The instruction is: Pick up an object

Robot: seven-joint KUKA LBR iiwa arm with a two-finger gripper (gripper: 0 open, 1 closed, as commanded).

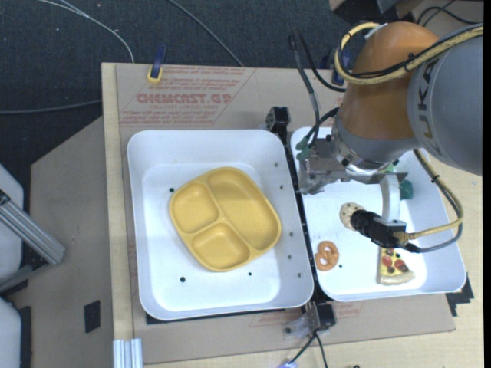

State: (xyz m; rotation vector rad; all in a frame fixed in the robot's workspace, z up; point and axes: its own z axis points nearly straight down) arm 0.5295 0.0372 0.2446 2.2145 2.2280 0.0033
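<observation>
The arm point(399, 90) covers the far part of the right bin point(449, 282), and its upper bulk is cut off by the right edge. The gripper point(318, 163) sits under the wrist, too hidden to read. A green object point(404, 190), perhaps a toy, shows only partly behind it.

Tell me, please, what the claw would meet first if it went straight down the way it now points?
Probably the bare floor of the right bin, near its left wall; the pretzel lies nearer the camera. Depth is hard to judge here.
</observation>
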